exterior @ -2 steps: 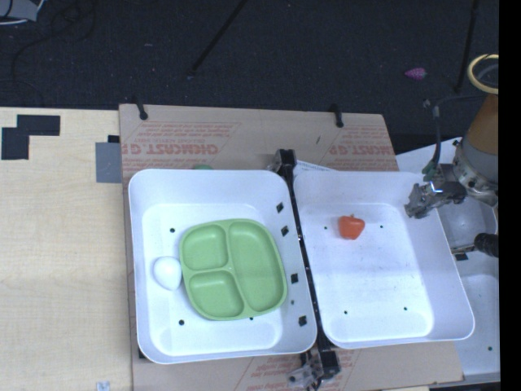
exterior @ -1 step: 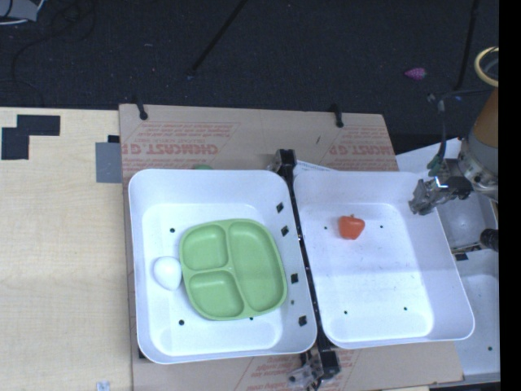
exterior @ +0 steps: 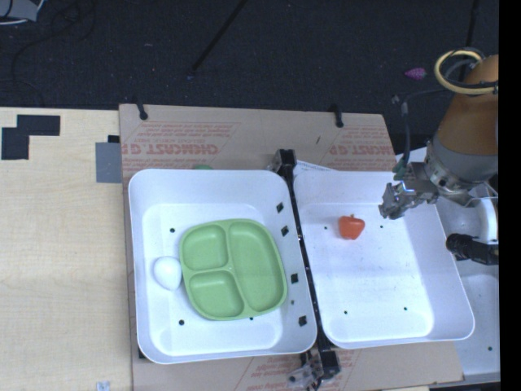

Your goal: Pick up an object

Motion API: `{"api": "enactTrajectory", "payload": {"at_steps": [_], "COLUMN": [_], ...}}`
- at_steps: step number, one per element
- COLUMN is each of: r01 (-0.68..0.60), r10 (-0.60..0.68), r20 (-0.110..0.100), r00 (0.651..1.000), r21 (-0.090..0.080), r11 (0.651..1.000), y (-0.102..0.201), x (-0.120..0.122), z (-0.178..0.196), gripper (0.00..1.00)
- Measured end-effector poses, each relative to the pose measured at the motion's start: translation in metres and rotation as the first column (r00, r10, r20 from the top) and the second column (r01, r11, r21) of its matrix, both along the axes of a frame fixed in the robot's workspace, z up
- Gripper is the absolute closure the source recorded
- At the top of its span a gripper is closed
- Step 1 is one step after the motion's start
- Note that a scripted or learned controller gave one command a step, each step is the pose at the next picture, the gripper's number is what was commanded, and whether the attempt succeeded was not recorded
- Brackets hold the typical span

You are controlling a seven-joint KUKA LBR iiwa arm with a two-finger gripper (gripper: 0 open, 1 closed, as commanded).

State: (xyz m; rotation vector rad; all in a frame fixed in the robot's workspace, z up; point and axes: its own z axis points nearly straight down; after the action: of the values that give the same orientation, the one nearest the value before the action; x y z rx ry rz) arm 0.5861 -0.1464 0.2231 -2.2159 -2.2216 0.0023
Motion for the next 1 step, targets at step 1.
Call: {"api": "enactTrajectory", "payload": {"at_steps": [1], "r01": [-0.003], "r10": [0.003], "r20": [0.001], "r00": [1.0], "r21": [0.001], "r11": [1.0], "y": [0.0608], "x": [-0.0029], "z": [0.0071], "gripper": [1.0]}}
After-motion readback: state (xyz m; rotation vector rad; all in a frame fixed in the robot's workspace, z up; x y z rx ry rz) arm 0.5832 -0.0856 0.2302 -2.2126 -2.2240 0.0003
